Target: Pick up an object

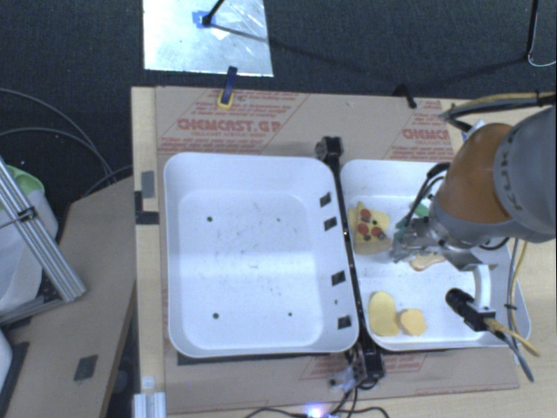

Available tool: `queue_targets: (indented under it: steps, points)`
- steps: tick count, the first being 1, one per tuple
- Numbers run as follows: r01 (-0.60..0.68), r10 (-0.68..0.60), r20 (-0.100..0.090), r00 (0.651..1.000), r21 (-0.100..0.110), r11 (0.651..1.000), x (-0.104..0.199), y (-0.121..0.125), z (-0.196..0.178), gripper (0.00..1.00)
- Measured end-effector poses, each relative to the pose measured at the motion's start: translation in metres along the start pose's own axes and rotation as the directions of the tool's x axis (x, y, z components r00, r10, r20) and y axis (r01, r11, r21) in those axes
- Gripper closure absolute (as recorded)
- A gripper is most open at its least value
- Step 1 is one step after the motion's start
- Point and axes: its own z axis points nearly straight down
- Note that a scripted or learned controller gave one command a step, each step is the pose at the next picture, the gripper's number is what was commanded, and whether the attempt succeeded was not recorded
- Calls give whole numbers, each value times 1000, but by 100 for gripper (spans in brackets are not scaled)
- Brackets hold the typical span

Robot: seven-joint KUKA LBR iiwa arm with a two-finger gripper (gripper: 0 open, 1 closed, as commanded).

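Gripper (406,244) sits low in right bin (383,181), centre-right of frame, just beside yellow red-spotted slice (370,225). Jaw state: cannot tell, the wrist hides it. Judgement: centre over slice, descend straight, close across its narrow width.

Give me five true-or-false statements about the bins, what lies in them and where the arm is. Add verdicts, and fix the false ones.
1. The left-hand bin and the right-hand bin stand side by side. True.
2. The gripper is over the right-hand bin, close to the spotted yellow slice. True.
3. The spotted yellow slice lies in the left-hand bin. False: it lies in the right-hand bin, near the wall facing the left-hand bin.
4. The arm reaches in from the view's left. False: it comes in from the right.
5. The larger yellow piece and the smaller yellow piece lie next to each other in the right-hand bin. True.
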Motion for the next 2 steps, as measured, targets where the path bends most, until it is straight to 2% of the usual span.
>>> queue_targets:
  steps: [1, 2]
  points:
    - [12, -12, -11, 1000, 10, 1000, 64, -19, -89, 100]
    - [14, -14, -13, 1000, 15, 1000, 143, -32, -118, 100]
